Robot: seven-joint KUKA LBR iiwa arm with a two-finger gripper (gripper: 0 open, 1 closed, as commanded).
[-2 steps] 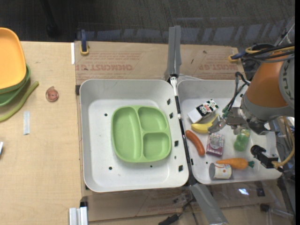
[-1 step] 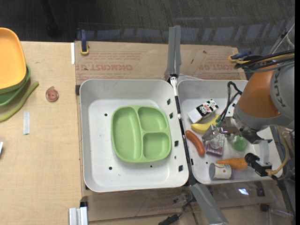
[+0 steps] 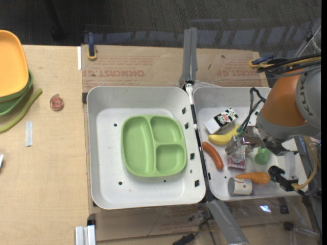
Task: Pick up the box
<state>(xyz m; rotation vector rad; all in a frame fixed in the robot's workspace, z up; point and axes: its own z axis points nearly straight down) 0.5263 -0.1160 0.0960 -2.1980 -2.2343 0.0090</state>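
Box (image 3: 225,118): the task item, not yet lifted as far as you can judge; the whole pickup is left to do. Working from the near edge of the right bin (image 3: 219,194) you have a white cup (image 3: 240,186) on its side, with an orange carrot (image 3: 254,177) just beyond it. Next come a pinkish packet (image 3: 236,161), a red sausage (image 3: 213,155) to its left and a small green item (image 3: 262,156) to its right. The gripper (image 3: 238,144) hangs low over the packet, close beside the yellow banana (image 3: 224,136); you cannot tell whether it is apart or together, and nothing is visibly held. The grey arm with its orange band (image 3: 285,106) reaches in from the right, wrist bent down into the bin. Beyond the banana, towards the far wall, lies the box, black and white, tilted, apart from the gripper. The left bin (image 3: 102,137) holds a green divided tray (image 3: 153,146).
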